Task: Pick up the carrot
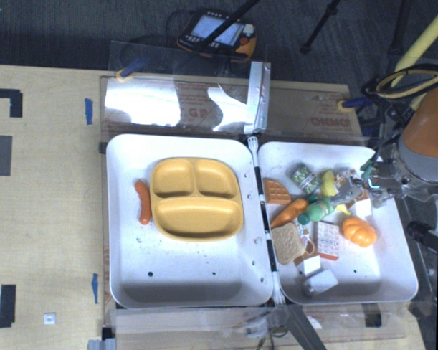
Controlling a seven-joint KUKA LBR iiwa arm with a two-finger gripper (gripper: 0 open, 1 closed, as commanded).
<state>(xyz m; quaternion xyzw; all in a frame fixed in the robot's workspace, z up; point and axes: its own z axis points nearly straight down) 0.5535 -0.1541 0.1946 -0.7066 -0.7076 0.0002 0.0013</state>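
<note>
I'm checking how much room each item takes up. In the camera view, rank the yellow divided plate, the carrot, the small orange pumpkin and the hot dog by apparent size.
1. yellow divided plate, by far the largest
2. carrot and hot dog, which look about equal in length, too close to rank
3. small orange pumpkin, shorter but rounder

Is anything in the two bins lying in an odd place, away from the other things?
Yes, one thing. A sausage lies alone in the left bin, beside the yellow divided plate and not on it. The other toy food, including the carrot, is heaped together in the right bin.
</note>
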